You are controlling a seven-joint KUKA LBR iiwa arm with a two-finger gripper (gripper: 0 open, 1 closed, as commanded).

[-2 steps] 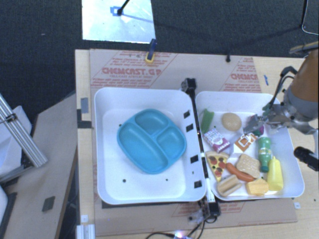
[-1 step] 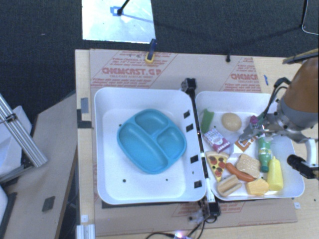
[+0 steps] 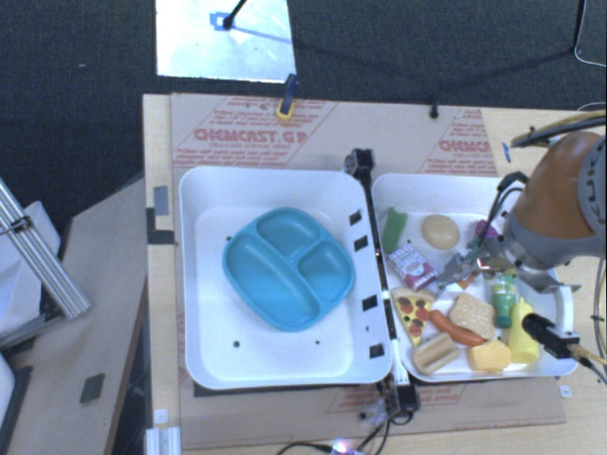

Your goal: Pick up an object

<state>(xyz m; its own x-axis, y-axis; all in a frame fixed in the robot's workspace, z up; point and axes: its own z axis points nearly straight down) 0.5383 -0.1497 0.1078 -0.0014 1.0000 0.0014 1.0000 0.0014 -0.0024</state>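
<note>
Toy food [image 3: 471,313] crowding right bin [image 3: 417,190], arm [image 3: 560,202] bent low over it (jaws [image 3: 462,268] state unclear), blue plate [image 3: 287,267] left

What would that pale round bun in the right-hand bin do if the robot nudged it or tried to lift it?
The bun looks domed and smooth, so it may slide or roll a little when pushed. It seems a small toy, probably light. Its rounded sides could slip from a two-finger pinch. It lies apart from the other food, leaving room around it.

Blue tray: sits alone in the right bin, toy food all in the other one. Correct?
Not quite. The camera view shows the blue tray alone in the left bin, not the right. The toy food, such as the pizza slice and hot dog bun, lies in the right bin.
</note>
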